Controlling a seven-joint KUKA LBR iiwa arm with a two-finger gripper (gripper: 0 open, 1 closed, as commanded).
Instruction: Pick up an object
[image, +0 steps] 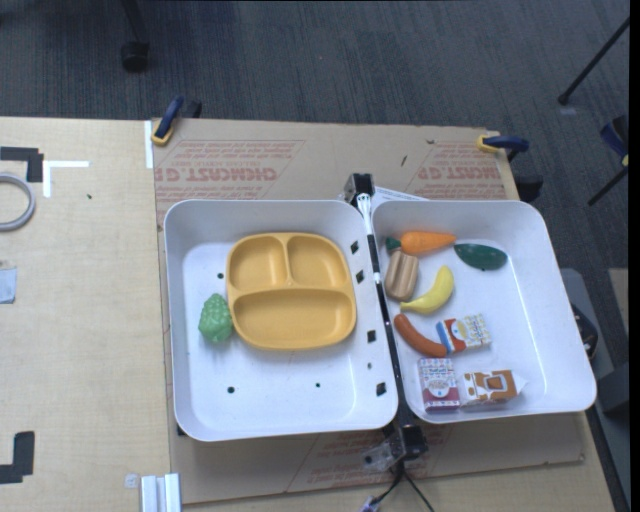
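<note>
The right bin (545, 300) holds several toy foods: an orange carrot (427, 242), a dark green vegetable (481, 256), a tan bread roll (401, 275), a yellow banana (433, 291), a red sausage (417, 335), and small cartons (467, 331) (438, 386) (492, 387). In the left bin (190, 380) lies a yellow divided plate (291, 291) with a green leafy toy (215, 318) touching its left edge.
Both bins rest on a cardboard sheet (250, 165) held by blue and yellow clamps (167, 121) (503, 145). A black clip (359, 186) sits at the far end of the bins' shared wall. A wooden bench surface (70, 300) extends to the left.
</note>
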